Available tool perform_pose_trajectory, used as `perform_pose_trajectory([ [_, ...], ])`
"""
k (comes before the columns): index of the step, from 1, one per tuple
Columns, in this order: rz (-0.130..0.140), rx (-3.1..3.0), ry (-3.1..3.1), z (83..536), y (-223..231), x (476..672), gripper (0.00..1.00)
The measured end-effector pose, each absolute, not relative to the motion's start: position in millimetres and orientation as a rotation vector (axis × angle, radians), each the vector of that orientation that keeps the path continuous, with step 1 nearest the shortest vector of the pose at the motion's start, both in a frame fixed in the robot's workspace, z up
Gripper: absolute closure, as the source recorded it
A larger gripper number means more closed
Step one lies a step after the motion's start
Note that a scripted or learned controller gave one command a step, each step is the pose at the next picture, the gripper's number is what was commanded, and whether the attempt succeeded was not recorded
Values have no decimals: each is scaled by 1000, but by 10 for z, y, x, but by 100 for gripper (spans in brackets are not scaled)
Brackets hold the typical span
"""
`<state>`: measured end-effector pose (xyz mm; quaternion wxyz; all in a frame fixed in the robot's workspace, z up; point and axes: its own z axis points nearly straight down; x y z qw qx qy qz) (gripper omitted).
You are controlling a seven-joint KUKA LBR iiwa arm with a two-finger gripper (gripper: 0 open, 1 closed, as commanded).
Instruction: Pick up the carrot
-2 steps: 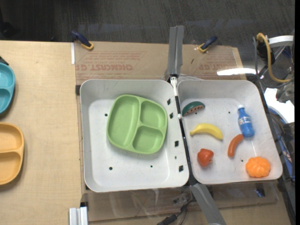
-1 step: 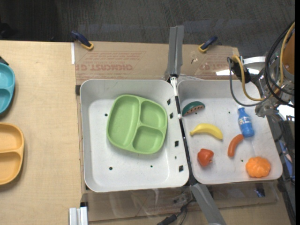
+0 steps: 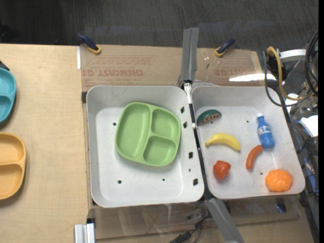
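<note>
Carrot (image 3: 253,157) lying flat on the floor of the right bin (image 3: 235,113), toward its right half, tilted so that the upper end leans right. Just below the blue bottle (image 3: 264,131), nearly touching the bottle's base, and apart from everything else. Left of it, the yellow banana (image 3: 223,142), curved with its ends pointing down; lower left, a red pepper (image 3: 221,169); lower right, near the bin's corner, a round orange fruit (image 3: 279,180). Up at the bin's left wall, a watermelon slice (image 3: 208,117), green rind uppermost. Left bin (image 3: 101,186) side by side with the right one, bearing a green divided plate (image 3: 149,134) set slightly askew, three compartments, nothing in them. Beneath both bins, brown cardboard (image 3: 131,65) held by two clamps (image 3: 91,45) at its far edge. Farther left on the wooden table (image 3: 45,110), a teal plate (image 3: 6,100) and an orange-yellow plate (image 3: 10,166), both cut by the edge of the view. Cables (image 3: 288,85) bunched at the right side. State of the claw: cannot tell.
</note>
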<state>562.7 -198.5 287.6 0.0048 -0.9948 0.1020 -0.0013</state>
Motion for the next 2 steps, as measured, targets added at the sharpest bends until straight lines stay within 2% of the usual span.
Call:
perform_pose_trajectory([
  [1,-5,-3115,330,3159,-2061,5584,100],
  [2,7,-3118,318,2370,-1895,5574,100],
])
